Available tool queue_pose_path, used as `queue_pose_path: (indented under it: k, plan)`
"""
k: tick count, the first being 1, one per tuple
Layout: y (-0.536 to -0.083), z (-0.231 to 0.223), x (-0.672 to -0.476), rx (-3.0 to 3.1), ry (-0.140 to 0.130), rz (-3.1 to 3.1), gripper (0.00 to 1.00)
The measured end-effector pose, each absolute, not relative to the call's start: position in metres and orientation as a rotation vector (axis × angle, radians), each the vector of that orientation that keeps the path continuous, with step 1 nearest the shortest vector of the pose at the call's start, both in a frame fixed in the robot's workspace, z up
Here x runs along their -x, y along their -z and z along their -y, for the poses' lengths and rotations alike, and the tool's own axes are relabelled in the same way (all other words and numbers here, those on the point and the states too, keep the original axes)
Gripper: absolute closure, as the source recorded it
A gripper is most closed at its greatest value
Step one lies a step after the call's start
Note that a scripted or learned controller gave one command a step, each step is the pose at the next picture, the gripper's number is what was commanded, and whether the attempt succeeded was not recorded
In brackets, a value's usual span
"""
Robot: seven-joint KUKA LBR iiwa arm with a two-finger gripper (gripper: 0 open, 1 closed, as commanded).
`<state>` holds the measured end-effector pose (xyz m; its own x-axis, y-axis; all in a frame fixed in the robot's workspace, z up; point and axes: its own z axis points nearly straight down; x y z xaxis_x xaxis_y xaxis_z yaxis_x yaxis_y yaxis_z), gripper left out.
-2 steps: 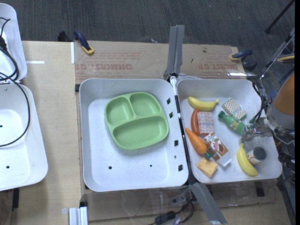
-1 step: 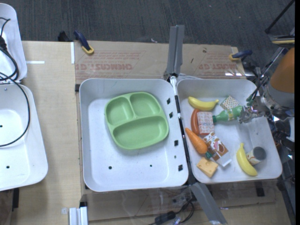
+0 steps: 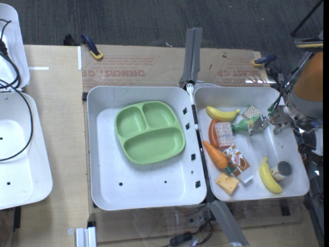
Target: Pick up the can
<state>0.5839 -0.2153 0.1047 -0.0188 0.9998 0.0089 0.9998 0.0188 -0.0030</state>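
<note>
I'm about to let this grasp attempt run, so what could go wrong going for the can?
The can lies tipped in the right bin's near corner, touching a banana, so the fingers may catch the banana or the wall. The gripper sits near a green-and-white item, which it could drag along.

The arm is seen reaching in from the right edge, its orange band (image 3: 312, 81) bulging at the upper right above the grey wrist (image 3: 300, 109). The gripper (image 3: 261, 125) is extended leftward and held low, slightly tilted (its metal parts are small and blurred), so the set of its tips cannot be judged.
</note>
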Motion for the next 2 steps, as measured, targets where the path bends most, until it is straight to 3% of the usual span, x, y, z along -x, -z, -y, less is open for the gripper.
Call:
queue_pose_path:
  k: [1,2]
  plan:
    - [-0.091,0.134,-0.546,2.15,-0.002,2.289,0.0]
    - [-0.092,0.176,-0.598,2.338,-0.003,2.099,0.0]
